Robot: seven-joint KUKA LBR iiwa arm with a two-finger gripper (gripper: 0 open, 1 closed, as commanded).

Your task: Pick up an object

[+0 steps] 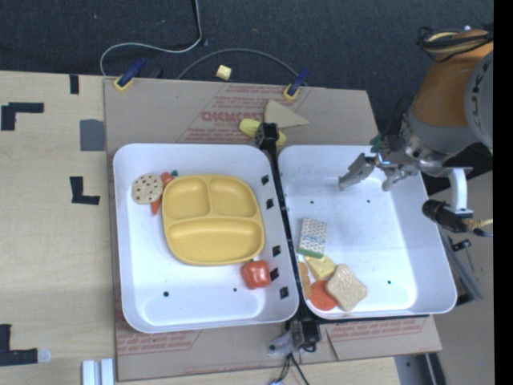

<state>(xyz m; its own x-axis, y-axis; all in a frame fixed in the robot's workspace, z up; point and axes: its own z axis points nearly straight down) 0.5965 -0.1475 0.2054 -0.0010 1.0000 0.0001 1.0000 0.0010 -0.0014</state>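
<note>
Gripper (pixel 371 175) is hanging over the upper right part of the right bin (pixel 417 239), fingers spread apart, gripping nothing. Pickable items are sitting in a heap at that bin's lower left corner, well apart from the gripper: waffle piece (pixel 313 236), yellow wedge (pixel 321 267), bread slice (pixel 346 287), red piece (pixel 321 297). Left of that bin, the left bin (pixel 132 295) is carrying a yellow divided plate (pixel 213 219), cookie (pixel 147 188) and red block (pixel 256 274).
</note>
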